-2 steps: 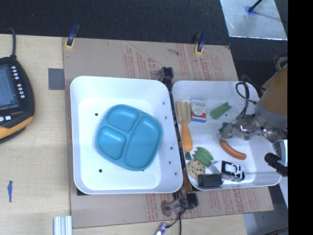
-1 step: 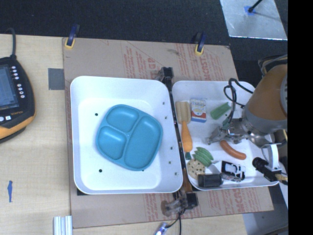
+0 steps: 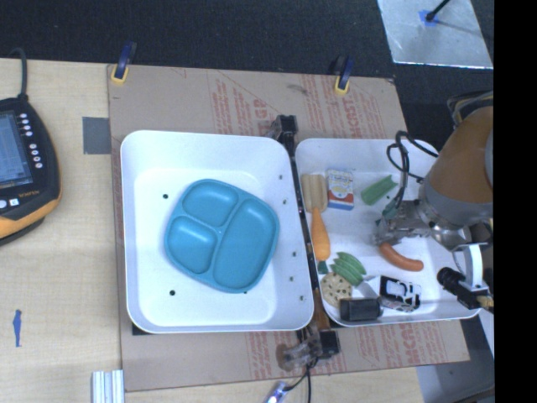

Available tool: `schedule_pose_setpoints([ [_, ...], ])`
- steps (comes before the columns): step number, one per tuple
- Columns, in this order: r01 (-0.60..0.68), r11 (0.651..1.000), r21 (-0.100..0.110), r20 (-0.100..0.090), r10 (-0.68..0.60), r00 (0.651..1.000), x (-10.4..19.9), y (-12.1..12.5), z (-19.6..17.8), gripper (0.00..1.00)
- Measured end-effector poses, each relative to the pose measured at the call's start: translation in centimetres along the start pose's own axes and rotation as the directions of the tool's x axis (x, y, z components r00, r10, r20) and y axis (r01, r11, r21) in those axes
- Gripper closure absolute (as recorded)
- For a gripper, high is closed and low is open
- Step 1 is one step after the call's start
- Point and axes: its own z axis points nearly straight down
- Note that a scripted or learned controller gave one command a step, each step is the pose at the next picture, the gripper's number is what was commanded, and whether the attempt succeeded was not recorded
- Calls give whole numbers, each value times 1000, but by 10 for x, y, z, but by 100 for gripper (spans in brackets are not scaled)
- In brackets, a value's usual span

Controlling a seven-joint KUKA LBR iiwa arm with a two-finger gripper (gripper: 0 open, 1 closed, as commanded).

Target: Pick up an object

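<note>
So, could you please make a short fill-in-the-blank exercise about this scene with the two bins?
1. The blue divided plate lies in the ____ bin.
2. The plate has ____ compartments.
3. The gripper is over the ____ bin.
4. The orange sausage lies just ____ the gripper in the view.

Missing words: left; three; right; below

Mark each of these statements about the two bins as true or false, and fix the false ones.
1. The blue three-compartment plastic plate lies in the left white bin. True.
2. The orange carrot-shaped toy sits on the plate. False: it lies in the right white bin, near its left wall.
3. The claw is above the right bin, close to the red sausage-shaped toy. True.
4. The small white carton rests beside the black handheld controller. False: the carton is in the right bin; the controller lies on the bench at far left.
</note>
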Motion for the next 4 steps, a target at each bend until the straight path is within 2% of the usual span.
schedule_pose_setpoints([
  [1,1,1000,0,1,-1,1000,0,0,0,0],
  [2,-4,1000,-2,-1,4,1000,-15,-32,11,0],
  [3,-6,1000,-4,-1,6,1000,-47,34,10,0],
  [4,-3,1000,-3,-1,3,1000,-48,34,-1,100],
])
